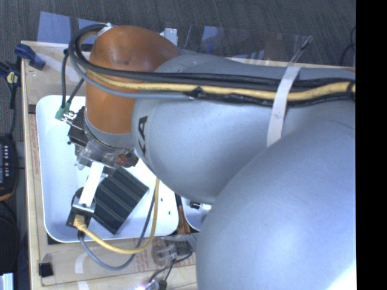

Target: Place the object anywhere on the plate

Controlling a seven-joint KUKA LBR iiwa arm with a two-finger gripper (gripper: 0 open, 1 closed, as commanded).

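My arm reaches in from the right and covers most of the scene; its orange band point(118, 80) sits over the left bin point(51, 162). Below the wrist, the gripper point(112, 204) hangs over the near part of that bin. From above I see its black ribbed body and a white bracket beside it. What lies under the gripper is hidden by the arm.
A yellow cable point(130, 243) loops from the gripper over the left bin's front rim. A sliver of the right bin point(190, 222) peeks out under the arm. Blue clamps point(27, 56) sit at the bench's far left corner.
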